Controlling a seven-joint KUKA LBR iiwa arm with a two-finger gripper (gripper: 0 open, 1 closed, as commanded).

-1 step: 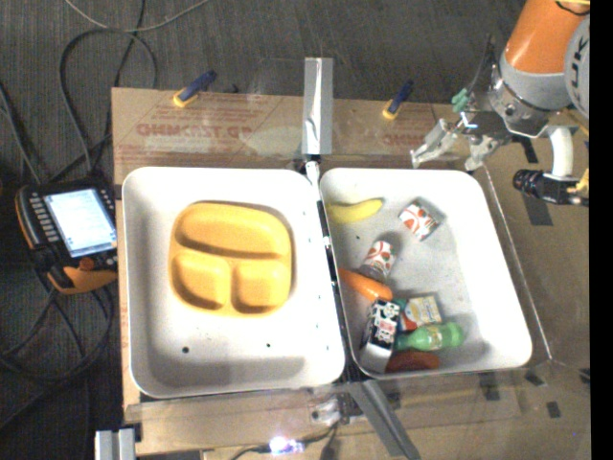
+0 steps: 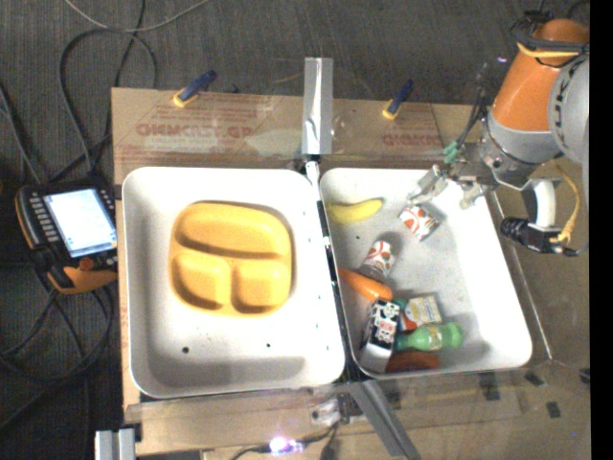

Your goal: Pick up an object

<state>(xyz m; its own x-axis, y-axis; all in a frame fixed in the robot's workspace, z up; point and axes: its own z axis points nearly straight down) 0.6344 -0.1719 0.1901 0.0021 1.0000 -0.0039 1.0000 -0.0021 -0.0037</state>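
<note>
Two white bins sit side by side on the table [image 2: 124, 103]. From the camera view, the left bin [image 2: 153, 353] has a yellow tray [image 2: 232, 257] in it, with three dips in its top. The right bin [image 2: 498, 295] has the small things. A banana [image 2: 355, 209] lies near the top left corner. Just below and right of it are two little red and white cans, can one [image 2: 419, 220] and can two [image 2: 379, 256]. Lower down lies a carrot [image 2: 364, 284], then a black and white box [image 2: 383, 322], a small packet [image 2: 422, 309], a green bottle [image 2: 433, 337] and a dark red thing [image 2: 414, 360] right by the front wall. The arm [image 2: 536, 94] comes in from the right, with its orange band up high. The tool [image 2: 433, 186] hangs over the top part of the right bin, just above can one. I cannot tell if the tool is spread or pressed together, and nothing shows between its tips. So I think the job is only begun. Nothing is picked up yet; every thing lies down in the bin. What is left is to go down, grab one thing, maybe can one since it is closest, and lift it up.
</note>
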